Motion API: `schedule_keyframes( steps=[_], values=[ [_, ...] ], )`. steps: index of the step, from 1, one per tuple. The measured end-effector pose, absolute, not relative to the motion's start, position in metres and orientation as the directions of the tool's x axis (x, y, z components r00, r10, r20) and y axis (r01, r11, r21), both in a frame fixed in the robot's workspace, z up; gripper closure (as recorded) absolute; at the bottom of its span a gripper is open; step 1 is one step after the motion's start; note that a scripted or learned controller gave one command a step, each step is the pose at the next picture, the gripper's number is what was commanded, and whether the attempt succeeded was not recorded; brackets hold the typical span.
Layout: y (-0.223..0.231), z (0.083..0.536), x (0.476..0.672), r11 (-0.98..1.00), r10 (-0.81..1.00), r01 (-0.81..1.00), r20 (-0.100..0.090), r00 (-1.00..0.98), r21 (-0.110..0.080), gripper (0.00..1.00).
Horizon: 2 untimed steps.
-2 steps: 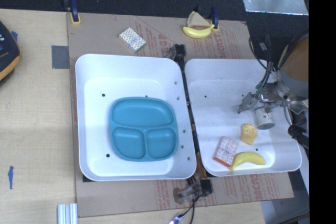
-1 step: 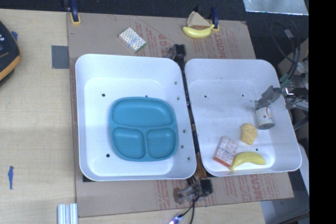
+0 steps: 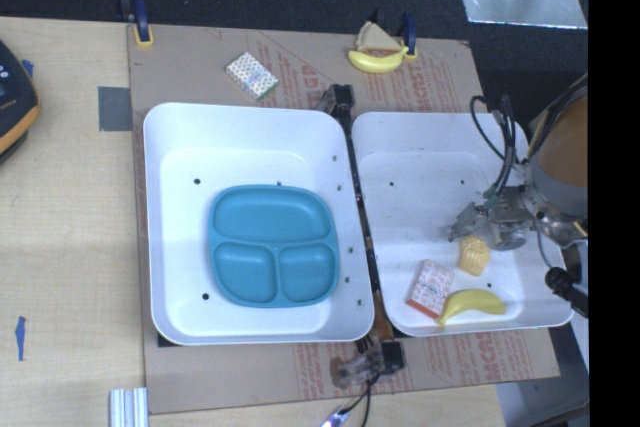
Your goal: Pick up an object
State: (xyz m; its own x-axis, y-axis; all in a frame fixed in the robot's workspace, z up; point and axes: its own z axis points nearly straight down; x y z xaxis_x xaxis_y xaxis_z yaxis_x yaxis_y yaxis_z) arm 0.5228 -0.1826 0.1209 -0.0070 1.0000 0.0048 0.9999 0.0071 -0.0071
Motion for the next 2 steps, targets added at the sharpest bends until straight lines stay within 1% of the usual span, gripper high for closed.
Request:
schedule_keyframes(
  steps=[1,2],
  values=[
    [-0.169,0.091,0.498,0.010,1.000,1.000,0.006,-0.010,-0.005,0.00],
    [-0.173,0.102,0.498,0.010,1.000,1.000,0.000,-0.010,-0.005,1.00]
  ],
)
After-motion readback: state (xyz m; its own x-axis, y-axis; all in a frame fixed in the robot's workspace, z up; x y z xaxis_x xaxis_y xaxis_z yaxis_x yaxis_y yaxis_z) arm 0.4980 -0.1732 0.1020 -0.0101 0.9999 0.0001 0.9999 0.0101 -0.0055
